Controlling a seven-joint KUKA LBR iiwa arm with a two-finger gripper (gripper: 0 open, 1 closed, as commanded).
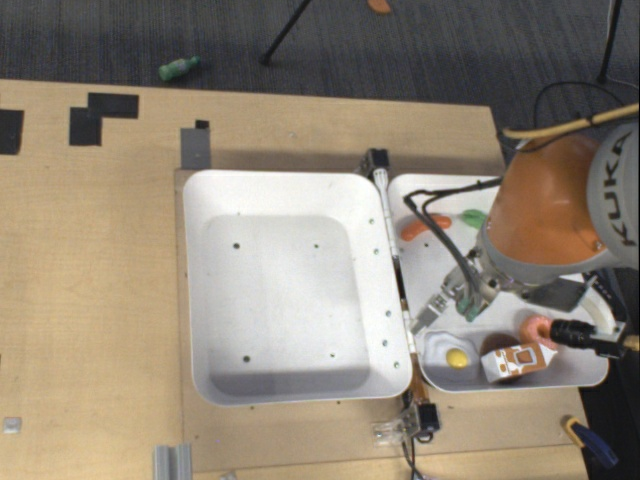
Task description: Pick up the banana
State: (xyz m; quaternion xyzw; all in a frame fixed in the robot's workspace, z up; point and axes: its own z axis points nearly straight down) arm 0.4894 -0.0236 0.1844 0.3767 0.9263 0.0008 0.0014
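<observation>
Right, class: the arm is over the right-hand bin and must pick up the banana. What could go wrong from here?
1. The small yellow piece, probably the banana, lies near the front left corner of the right bin. The walls may crowd the gripper as it descends.
2. A carton sits close beside the yellow piece, so it could be knocked or grabbed instead.

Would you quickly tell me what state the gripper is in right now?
Gripper: over the right bin, open or shut cannot be told; nothing seen held.
</observation>
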